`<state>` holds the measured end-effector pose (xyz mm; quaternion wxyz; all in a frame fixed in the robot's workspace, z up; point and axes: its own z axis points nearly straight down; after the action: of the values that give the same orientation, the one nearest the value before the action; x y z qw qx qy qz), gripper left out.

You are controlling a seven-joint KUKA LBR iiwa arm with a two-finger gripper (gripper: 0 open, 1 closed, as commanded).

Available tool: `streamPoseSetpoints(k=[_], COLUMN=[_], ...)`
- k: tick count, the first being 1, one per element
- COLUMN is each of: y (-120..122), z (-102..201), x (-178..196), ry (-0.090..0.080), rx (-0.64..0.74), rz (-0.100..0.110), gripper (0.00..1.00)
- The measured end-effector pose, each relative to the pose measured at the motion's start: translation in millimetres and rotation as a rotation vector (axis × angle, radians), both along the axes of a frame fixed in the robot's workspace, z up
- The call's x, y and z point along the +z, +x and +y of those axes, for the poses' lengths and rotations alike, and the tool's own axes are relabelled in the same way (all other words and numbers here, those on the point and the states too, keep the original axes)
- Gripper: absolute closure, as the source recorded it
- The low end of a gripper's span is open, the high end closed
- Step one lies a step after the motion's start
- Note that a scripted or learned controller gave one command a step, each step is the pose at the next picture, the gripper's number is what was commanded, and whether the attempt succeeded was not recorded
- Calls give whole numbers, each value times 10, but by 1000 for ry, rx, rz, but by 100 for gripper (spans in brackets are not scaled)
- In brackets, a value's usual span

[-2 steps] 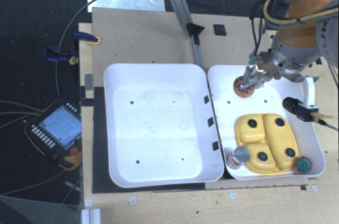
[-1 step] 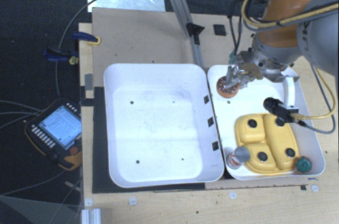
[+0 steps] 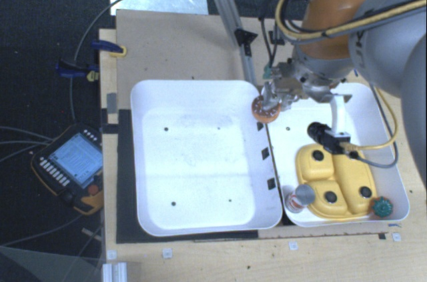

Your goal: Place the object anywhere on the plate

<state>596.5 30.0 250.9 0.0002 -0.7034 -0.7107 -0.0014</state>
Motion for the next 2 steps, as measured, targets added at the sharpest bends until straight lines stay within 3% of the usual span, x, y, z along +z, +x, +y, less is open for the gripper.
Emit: streamPoseSetpoints(k=[2], y=[19], z=[994], x=[-139], ry=[-1], rx=[-2], rz=[1], gripper=[100])
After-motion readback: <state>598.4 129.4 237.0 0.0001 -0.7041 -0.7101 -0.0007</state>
